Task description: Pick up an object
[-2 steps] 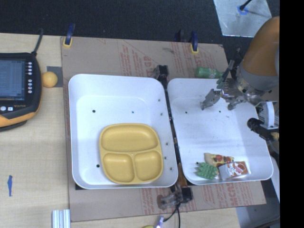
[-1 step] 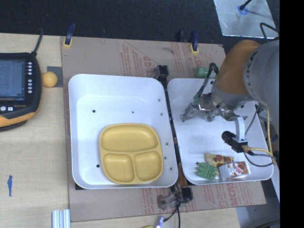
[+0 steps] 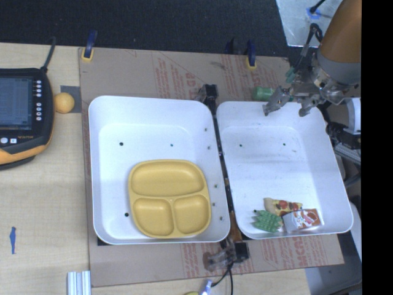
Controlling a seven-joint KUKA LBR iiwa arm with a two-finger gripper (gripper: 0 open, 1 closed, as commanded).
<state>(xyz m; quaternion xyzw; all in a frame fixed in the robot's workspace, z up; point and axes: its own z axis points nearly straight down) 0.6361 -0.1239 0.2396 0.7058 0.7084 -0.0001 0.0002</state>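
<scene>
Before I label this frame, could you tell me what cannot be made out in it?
- Gripper, camera view: fingers spread, nothing between them; the arm above is cut off by the right edge.
- Small items in the right bin's near corner: too small to identify.
- Green object beyond that bin: partly hidden by its rim.
</scene>
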